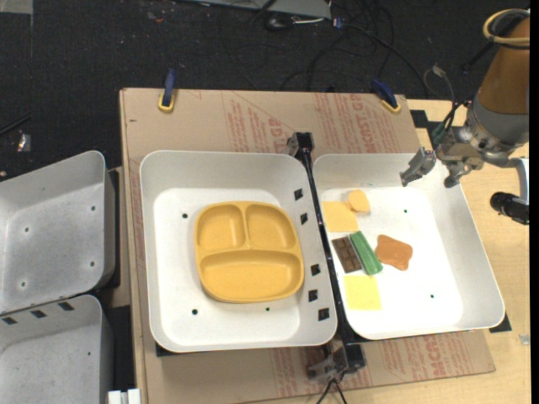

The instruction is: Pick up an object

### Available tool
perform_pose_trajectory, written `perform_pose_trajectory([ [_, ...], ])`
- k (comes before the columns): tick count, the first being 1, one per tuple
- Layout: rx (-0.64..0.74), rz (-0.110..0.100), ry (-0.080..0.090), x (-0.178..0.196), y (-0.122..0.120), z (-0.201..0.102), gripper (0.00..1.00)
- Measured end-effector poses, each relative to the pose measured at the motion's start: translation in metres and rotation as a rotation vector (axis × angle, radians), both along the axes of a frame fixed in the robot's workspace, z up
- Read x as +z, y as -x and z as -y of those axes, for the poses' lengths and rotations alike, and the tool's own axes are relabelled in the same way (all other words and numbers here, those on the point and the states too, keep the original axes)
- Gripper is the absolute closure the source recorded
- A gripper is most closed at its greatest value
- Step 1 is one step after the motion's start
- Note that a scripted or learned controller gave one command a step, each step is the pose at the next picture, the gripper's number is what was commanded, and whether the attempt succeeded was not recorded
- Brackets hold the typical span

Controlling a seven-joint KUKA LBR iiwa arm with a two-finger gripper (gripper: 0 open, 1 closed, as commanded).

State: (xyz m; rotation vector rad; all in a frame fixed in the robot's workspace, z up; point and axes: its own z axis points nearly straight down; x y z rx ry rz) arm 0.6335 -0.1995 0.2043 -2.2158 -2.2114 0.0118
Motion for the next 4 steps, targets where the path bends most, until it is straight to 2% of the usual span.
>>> perform_pose_trajectory([
  [1, 0.003, 0.014, 0.003, 0.009, -0.003, -0.001, 0.0],
  [2, 0.001, 0.009, 0.002, -0.037, 0.003, 0.004, 0.0],
  [3, 0.001, 0.009, 0.002, -0.099, 0.008, 0.007, 0.0],
  [4, 0.002, 0.013, 0.003, -0.112, 0.008, 0.006, 0.0],
])
